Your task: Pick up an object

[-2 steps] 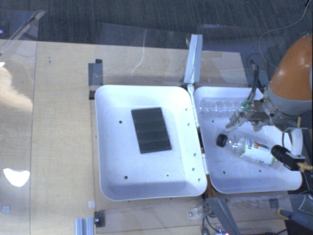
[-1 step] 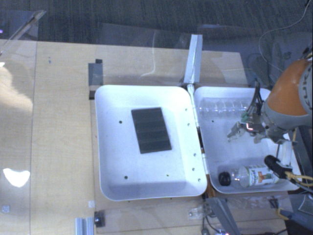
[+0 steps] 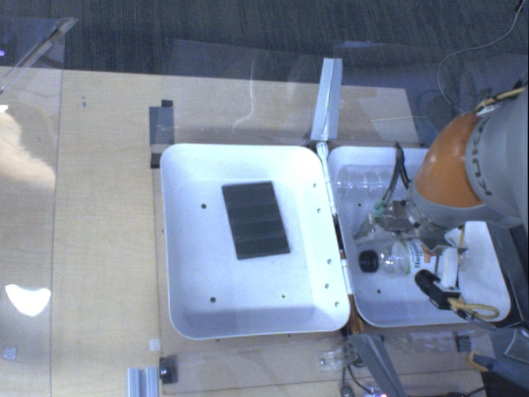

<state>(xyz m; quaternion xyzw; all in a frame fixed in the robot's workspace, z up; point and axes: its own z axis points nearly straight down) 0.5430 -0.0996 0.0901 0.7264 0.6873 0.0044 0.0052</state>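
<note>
Wooden desk [image 3: 83,222], two white bins. Camera view: the end effector [image 3: 387,219] hangs low in the right bin [image 3: 388,304], just above a clear bottle [image 3: 398,260]; open or closed, I cannot tell. Probably the approach step; next it must close squarely on the bottle.

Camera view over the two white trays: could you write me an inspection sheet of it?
Surface: pale wooden bench bearing a left bin and a right bin, both white.
Job's things: dark ribbed pad flat in the left bin; clear bottle with black cap on its side in the right bin; perhaps a second clear bottle at its far end.
Clutter: nothing seen.
Grippers: gripper low over the right bin, close above the clear bottle; hold unclear.
Cables: dark cables by the wrist.
Surroundings: dark carpet beyond the bench.
</note>
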